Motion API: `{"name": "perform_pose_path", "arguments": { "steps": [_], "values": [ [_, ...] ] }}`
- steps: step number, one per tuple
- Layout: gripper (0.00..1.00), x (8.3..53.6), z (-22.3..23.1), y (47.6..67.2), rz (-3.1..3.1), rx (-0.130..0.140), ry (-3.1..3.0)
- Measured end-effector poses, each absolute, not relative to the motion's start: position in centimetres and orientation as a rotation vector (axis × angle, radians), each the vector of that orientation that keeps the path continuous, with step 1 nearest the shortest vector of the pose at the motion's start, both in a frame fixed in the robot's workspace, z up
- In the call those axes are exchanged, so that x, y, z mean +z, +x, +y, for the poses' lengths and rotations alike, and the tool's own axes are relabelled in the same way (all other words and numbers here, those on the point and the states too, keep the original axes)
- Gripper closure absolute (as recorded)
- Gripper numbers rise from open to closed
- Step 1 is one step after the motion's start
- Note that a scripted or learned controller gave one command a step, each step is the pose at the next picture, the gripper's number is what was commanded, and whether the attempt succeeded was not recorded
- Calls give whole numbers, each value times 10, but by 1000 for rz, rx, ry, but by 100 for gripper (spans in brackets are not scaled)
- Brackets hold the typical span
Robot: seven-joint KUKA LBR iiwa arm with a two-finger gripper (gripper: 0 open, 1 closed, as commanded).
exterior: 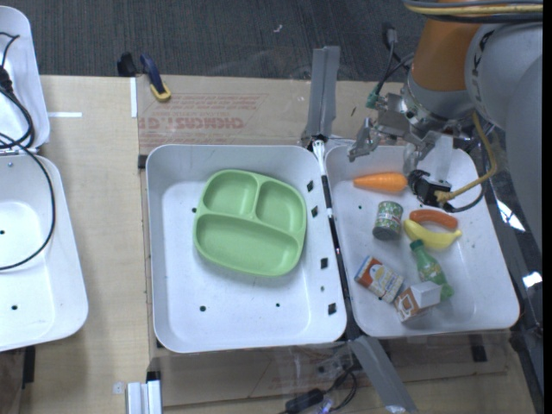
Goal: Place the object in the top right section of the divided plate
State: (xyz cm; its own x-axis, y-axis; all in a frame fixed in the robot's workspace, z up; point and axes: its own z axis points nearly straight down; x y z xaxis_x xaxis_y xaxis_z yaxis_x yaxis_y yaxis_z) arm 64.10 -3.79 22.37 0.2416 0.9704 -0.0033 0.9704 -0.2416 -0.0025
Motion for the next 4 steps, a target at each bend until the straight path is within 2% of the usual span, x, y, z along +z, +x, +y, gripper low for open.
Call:
{"name": "perform_pose_path", "arguments": {
  "steps": [1,2,3,4],
  "values": [
    [0,190,-33,658,1946,-8,2467],
    [100,199,-34,659,1948,-11,2465],
    [100,191,-83,609,2041,-5,2389],
    [100,191,-29,570,2112,-4,2328]
  ]
}}
